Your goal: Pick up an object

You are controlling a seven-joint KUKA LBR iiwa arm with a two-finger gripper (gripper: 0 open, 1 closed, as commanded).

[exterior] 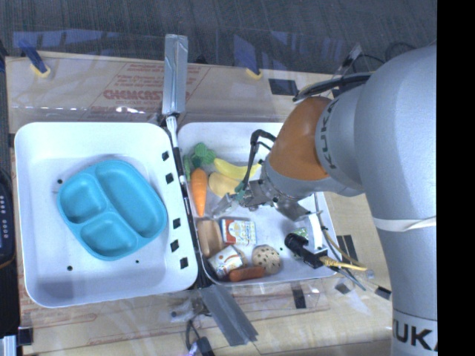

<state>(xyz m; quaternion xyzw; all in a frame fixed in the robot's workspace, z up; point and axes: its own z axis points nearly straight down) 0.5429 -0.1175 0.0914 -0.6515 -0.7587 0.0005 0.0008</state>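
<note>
My gripper [243,196] hangs low over the middle of the right bin [223,133], beneath the orange wrist band. It is just above a pale yellow piece [221,185] and beside a yellow banana [228,170]. An orange carrot [199,191] lies along the bin's left wall, with a green vegetable [200,156] behind it. Nearer the front are a small carton [239,232], a tan roll [209,236], a can [225,260], a speckled round cookie [266,256] and a red sausage [246,274]. The arm hides the bin's right part.
The left bin [44,143] holds a blue divided plate [111,208]. A grey metal bar [174,76] stands at the divide between the bins. The arm's large grey body [393,147] covers the right side of the bench.
</note>
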